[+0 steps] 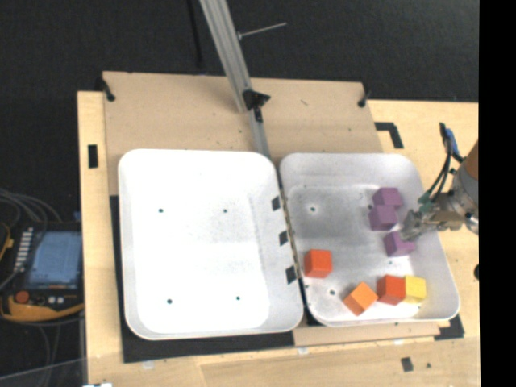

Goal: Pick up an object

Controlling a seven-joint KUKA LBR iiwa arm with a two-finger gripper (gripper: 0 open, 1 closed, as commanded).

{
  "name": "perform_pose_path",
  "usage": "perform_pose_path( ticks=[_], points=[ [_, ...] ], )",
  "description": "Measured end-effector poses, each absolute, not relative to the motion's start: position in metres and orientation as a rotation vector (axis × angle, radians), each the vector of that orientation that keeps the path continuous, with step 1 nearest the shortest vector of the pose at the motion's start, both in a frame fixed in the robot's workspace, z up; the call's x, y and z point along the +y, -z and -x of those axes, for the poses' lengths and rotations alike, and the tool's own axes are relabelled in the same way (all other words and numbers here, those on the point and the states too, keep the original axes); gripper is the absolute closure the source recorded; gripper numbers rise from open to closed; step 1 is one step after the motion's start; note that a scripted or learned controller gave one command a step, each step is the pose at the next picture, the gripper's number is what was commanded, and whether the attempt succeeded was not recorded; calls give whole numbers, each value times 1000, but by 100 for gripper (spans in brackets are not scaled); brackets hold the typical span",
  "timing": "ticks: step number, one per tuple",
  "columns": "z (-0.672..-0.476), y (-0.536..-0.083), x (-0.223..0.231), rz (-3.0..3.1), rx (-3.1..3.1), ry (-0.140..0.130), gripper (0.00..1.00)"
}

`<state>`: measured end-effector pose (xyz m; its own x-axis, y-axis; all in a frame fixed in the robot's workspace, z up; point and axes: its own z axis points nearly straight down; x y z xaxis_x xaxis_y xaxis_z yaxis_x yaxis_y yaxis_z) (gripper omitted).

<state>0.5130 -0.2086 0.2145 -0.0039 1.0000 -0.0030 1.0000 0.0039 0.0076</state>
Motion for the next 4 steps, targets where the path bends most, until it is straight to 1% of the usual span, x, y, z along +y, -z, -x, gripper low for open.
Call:
perform_pose_path(
  ticks=[1,3,4],
  points=[
    [-514,-227,-209,-2213,2225,-3,100],
    [-515,-244,-107,-2213,2231,-4,100],
    [-525,-234,-49,-2217,2232,2,100]
  ],
)
